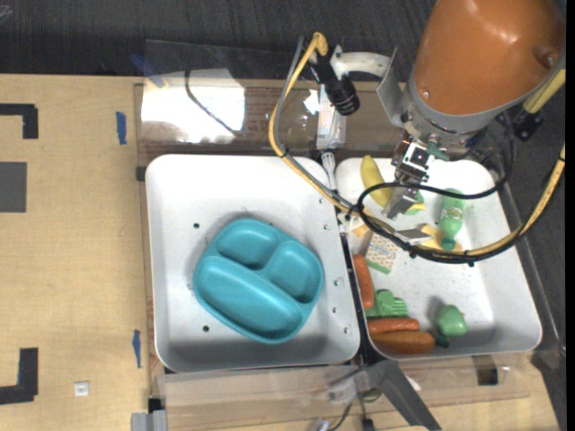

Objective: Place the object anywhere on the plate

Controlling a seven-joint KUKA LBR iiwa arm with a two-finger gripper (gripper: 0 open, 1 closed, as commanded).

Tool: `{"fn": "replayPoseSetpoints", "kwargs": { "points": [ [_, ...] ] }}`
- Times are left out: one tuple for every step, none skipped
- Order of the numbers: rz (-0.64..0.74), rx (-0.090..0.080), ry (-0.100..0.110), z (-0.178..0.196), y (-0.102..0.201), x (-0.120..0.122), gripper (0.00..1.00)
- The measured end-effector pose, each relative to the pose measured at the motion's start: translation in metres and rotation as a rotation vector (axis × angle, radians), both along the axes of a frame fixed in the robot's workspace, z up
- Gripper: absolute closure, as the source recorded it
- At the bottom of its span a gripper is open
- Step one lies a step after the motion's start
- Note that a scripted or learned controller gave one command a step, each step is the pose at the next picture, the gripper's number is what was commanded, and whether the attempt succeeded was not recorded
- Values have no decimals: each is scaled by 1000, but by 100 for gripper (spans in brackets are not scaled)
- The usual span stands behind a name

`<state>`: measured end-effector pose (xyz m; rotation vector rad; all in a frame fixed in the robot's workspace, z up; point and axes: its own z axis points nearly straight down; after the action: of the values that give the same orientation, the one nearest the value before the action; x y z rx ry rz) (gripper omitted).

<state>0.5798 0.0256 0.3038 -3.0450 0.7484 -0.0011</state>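
A teal plate (260, 278) with three compartments lies in the middle of the left white bin (175, 187), and nothing rests on it. My gripper (406, 197) hangs over the upper part of the right bin (514, 287). It is just right of a yellow banana (370, 172) and left of a green bottle (451, 214). Something small and yellow-green sits right at its tip; whether it is gripped cannot be told. The big orange arm joint hides the bin's far edge.
The right bin also holds an orange carrot (363, 279), a patterned packet (382, 253), a green leafy toy (390, 303), a red-brown sausage (402, 329) and a green pepper (452, 321). Black and yellow cables (296, 155) loop over the divide between the bins.
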Motion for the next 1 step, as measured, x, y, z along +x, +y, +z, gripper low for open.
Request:
{"fn": "replayPoseSetpoints", "kwargs": {
  "points": [
    [-67, -2, 6, -49, -48, -46, 100]
  ]
}}
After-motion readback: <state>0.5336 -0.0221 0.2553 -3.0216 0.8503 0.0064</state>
